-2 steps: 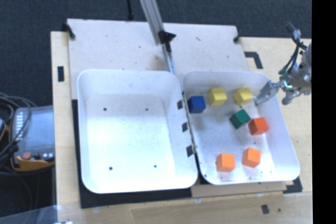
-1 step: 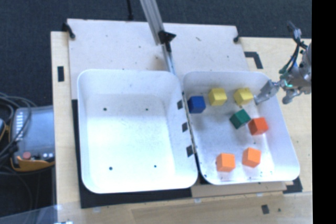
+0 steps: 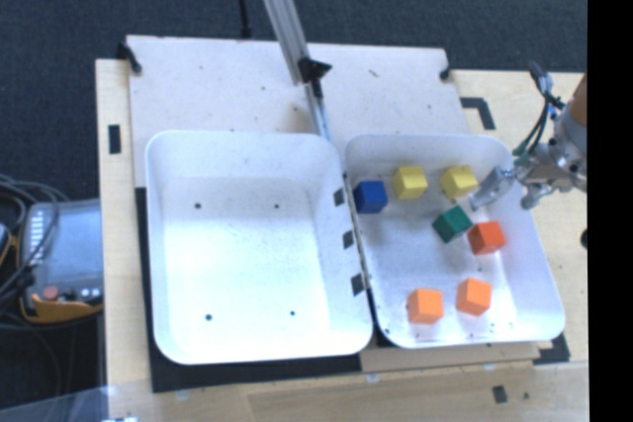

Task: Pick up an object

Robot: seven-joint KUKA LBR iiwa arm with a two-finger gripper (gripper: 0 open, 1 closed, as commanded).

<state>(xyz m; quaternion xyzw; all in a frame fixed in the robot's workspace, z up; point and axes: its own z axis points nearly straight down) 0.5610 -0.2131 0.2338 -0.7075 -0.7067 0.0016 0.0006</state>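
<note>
The gripper (image 3: 506, 185), metal-fingered, hangs over the right bin's (image 3: 542, 257) far right rim with its fingers spread and nothing between them. The smooth white plastic bin holds seven matte cubes: a blue cube (image 3: 371, 197), two yellow (image 3: 409, 181) (image 3: 458, 180), a green one (image 3: 452, 223) tilted just beside a red one (image 3: 486, 237), and two orange (image 3: 425, 304) (image 3: 474, 295). The left bin (image 3: 158, 242) is speckled.

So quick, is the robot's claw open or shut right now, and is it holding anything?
Claw: open, holding nothing; it hangs over the right white plastic bin, beside the small yellow cube nearest it.
</note>
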